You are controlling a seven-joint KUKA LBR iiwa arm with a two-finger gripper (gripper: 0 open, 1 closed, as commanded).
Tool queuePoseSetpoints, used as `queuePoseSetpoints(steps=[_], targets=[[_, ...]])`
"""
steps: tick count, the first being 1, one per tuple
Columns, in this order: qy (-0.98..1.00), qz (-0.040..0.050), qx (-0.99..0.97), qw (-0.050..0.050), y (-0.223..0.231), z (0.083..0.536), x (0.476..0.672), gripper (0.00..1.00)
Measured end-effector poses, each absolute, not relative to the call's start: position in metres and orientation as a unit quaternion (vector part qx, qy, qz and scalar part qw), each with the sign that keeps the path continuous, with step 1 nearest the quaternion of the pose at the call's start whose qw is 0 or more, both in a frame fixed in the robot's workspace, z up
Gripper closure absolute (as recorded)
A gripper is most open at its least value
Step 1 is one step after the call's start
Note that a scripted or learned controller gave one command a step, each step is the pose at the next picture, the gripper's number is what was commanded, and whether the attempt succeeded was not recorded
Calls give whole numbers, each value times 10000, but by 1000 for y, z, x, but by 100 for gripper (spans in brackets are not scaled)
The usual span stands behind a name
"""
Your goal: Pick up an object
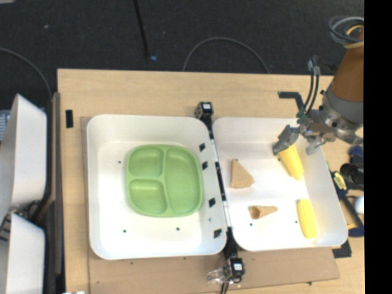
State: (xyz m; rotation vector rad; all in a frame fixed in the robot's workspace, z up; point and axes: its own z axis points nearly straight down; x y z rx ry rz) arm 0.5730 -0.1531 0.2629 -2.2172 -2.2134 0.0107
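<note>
The pale wooden worktop (135,89) looks matt, with a faint light grain. The two shallow white bins, left (104,237) and right (245,130), seem smooth plastic with a soft sheen. The green divided plastic plate (164,180) is smooth and slightly glossy. Two yellow corn-like pieces, upper (291,162) and lower (306,218), look like smooth plastic. The tan wedge (241,175) and the small orange-brown cone (263,211) appear matt. The grey gripper (295,137) looks like dull metal, under a smooth orange band (349,75).
</note>
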Motion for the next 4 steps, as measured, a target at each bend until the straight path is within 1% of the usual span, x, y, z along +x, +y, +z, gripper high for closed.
queuePoseSetpoints(steps=[1,2,4], targets=[[-7077,-1,-7065,-8,-153,270,575,0],[-7068,13,-7074,2,-153,226,569,0],[-7063,11,-7079,-3,-169,112,579,0]])
